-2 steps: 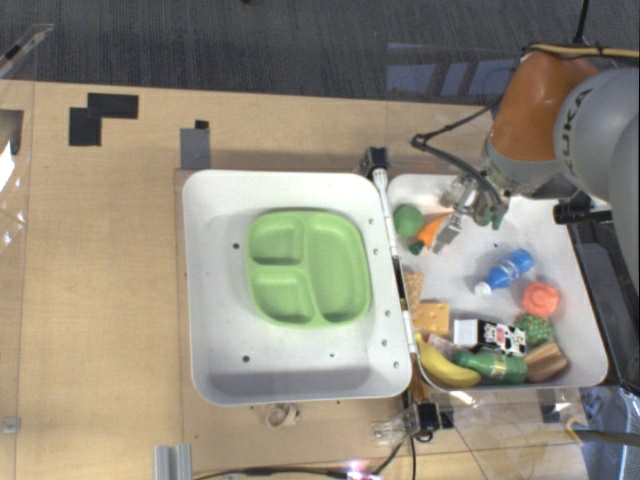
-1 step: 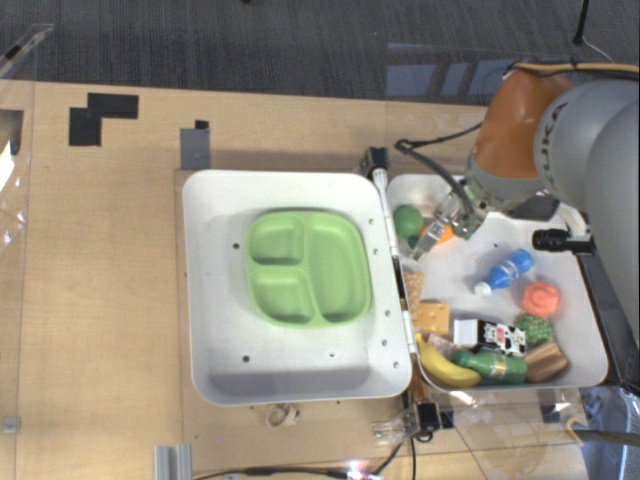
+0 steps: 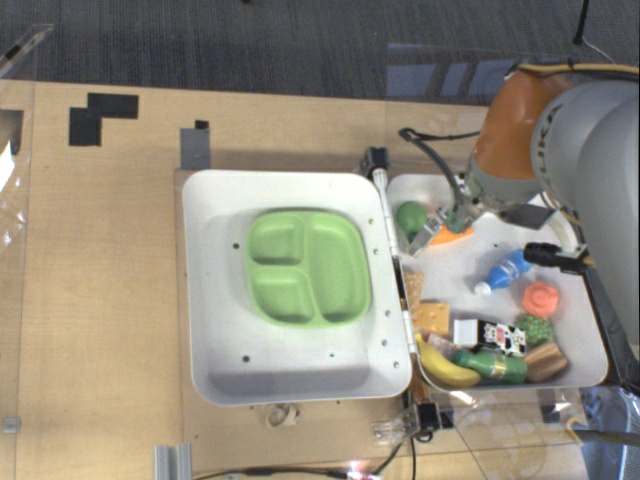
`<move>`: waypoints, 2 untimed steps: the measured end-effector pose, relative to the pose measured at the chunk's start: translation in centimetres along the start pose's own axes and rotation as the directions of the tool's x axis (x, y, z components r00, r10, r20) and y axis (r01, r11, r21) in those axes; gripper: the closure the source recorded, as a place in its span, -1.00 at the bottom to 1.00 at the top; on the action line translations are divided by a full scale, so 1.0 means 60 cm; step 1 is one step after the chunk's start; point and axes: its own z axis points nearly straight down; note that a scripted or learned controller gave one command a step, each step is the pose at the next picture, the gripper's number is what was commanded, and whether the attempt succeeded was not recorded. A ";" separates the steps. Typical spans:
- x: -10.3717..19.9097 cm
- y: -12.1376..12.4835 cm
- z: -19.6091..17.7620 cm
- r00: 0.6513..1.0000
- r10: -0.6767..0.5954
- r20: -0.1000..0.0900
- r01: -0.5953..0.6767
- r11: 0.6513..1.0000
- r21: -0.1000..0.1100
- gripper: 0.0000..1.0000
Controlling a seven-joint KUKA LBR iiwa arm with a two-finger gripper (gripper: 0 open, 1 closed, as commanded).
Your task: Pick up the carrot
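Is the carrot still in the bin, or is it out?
In. The carrot lies in the right bin, near the top, beside a green ball, with the tool right over it.

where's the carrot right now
The carrot lies in the right bin, near its upper left corner, just right of a green round item and directly under the pincer.

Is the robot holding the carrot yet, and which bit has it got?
I can't tell. The gripper is down right at the carrot in the right bin, but the arm hides any hold.
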 end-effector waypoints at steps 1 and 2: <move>0.015 -0.049 -0.001 0.985 0.170 0.000 -0.170 0.985 -0.001 -1.00; -0.014 -0.075 -0.001 0.915 0.403 0.001 -0.403 0.915 0.000 -1.00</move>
